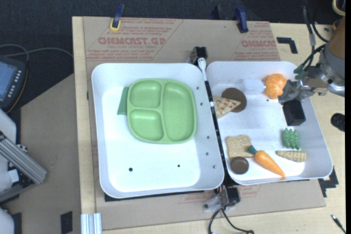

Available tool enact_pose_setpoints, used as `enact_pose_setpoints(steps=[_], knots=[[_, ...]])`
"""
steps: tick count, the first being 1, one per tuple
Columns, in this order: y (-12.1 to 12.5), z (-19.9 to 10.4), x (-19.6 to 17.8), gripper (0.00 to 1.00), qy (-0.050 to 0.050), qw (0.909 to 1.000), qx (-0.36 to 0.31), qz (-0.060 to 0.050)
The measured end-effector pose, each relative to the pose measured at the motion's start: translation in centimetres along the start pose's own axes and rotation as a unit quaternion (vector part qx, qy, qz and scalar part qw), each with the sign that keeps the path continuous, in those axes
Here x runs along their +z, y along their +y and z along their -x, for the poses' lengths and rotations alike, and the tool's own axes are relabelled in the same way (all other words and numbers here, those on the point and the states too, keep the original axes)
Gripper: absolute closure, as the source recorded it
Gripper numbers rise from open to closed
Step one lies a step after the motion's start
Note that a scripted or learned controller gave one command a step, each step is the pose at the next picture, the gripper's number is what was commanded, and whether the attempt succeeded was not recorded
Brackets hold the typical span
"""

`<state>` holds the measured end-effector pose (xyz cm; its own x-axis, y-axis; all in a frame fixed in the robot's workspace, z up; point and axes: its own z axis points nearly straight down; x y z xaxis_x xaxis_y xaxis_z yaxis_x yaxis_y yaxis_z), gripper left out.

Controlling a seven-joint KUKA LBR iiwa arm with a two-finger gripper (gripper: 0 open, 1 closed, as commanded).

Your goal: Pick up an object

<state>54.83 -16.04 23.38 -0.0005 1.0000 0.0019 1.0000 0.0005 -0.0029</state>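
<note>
The right bin point(321, 142) holds several toy foods. An orange fruit point(275, 85) lies at its back right. A brown disc point(235, 96) and a tan wedge point(223, 106) sit near the bin's left wall. At the front are a square cracker point(238, 144), a small brown round piece point(239, 165), a carrot point(268, 163), a green piece point(291, 138) and a pale wedge point(292, 155). My gripper point(292, 102) hangs over the right side of this bin, just right of and in front of the orange fruit. Nothing is seen in its grasp.
The left bin point(109, 134) holds a green divided plate point(162, 110). Both bins rest on a cardboard-covered board point(164, 38) held by clamps at the back. Cables run along the right edge near the arm point(335, 63).
</note>
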Motion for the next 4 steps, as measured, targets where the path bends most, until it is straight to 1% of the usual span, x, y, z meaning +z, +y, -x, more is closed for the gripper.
enact_pose_setpoints(steps=[1,2,3,4], knots=[[-2.6,-3.9,0.8,1.00,0.000,1.0000,-0.001,0.000],[-6.7,-7.2,-0.1,1.00,0.000,1.0000,-0.001,0.000],[-7.0,-7.9,0.6,1.00,0.000,1.0000,0.000,0.000],[-6.4,-7.5,0.2,1.00,-0.001,1.0000,0.000,0.002]])
